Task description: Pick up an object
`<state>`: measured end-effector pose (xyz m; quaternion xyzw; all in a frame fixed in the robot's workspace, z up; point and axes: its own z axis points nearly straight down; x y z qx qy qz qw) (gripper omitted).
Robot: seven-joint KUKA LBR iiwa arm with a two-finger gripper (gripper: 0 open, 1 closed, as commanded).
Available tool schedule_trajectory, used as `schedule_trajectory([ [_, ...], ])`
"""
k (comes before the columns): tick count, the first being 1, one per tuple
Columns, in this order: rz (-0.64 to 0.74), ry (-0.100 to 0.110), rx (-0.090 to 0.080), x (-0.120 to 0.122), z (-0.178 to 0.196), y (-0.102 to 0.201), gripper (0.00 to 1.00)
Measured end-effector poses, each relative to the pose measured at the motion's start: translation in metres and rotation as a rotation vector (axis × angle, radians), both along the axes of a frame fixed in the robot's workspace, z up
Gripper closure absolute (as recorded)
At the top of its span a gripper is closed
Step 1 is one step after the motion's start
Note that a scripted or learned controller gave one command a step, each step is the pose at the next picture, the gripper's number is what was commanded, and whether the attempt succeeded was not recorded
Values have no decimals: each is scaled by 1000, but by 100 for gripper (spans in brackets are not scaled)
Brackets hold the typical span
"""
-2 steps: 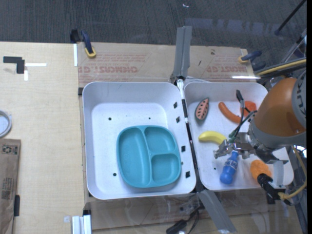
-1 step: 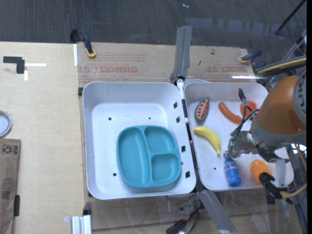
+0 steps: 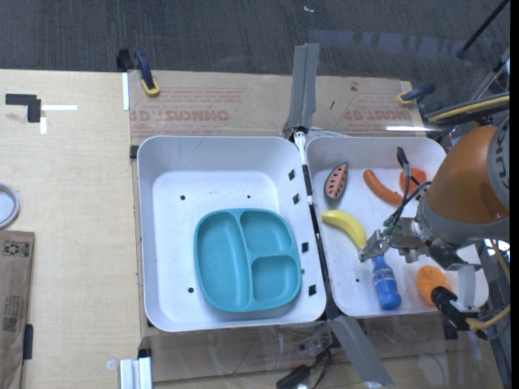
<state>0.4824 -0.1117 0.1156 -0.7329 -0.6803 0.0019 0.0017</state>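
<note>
We take the blue bottle (image 3: 385,286) as the likely target: it lies just below the pincer (image 3: 375,248) in the right bin (image 3: 353,298), its cap end nearly under the tips. We cannot tell the pincer's state. The banana (image 3: 345,226) sits just left of it; the watermelon slice (image 3: 336,182) lies above. We judge a descent could clip the banana or roll the bottle away.

My gripper (image 3: 378,248) hangs over the right bin (image 3: 350,298), just above the upper end of a blue bottle (image 3: 385,284) and beside a banana (image 3: 345,226). A watermelon slice (image 3: 336,182) lies farther back. The left bin (image 3: 154,241) holds a teal divided plate (image 3: 246,259)
</note>
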Motion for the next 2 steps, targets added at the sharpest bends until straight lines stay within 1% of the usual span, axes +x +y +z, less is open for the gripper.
schedule_trajectory([
  [1, -4, 1, 0, 0, 8, -1, 100],
  [2, -194, -3, -3, -2, 124, -52, 100],
])
